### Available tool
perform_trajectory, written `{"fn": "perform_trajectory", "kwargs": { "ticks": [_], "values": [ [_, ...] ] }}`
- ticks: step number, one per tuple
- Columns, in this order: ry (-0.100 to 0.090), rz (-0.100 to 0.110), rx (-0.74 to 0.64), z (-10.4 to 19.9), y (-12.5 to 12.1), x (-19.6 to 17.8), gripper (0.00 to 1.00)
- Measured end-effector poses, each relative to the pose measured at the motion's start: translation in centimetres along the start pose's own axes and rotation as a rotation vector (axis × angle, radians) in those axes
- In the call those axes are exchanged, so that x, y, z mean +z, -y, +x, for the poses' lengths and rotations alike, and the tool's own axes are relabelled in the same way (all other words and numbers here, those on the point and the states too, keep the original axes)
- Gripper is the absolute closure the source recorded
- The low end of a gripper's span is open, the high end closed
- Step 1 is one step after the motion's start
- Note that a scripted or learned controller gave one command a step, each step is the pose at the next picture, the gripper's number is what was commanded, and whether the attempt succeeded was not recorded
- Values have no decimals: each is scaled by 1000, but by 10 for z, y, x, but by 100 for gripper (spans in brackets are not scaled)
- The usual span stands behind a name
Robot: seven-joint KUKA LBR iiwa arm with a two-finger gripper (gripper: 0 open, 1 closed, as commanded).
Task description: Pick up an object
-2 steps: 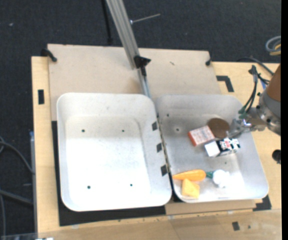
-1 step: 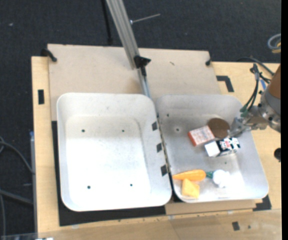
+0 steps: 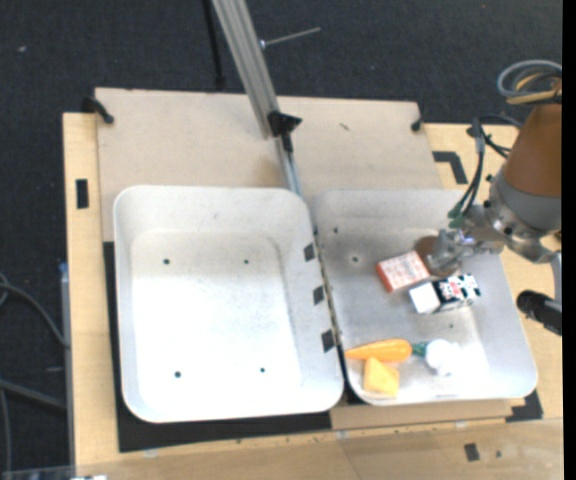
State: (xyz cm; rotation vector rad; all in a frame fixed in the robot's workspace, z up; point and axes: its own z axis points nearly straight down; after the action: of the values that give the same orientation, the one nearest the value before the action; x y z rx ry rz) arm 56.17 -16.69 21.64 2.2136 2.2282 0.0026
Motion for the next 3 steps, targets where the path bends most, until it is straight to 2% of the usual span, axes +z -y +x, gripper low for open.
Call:
{"fn": "perform_trajectory", "kwargs": {
  "ticks": [1, 2, 3],
  "values": [
    [-1, -1, -2, 61, -19, -7, 100],
    [0, -1, -1, 107, -29, -16, 100],
    [0, -1, 0, 152, -49, -9, 100]
  ]
}}
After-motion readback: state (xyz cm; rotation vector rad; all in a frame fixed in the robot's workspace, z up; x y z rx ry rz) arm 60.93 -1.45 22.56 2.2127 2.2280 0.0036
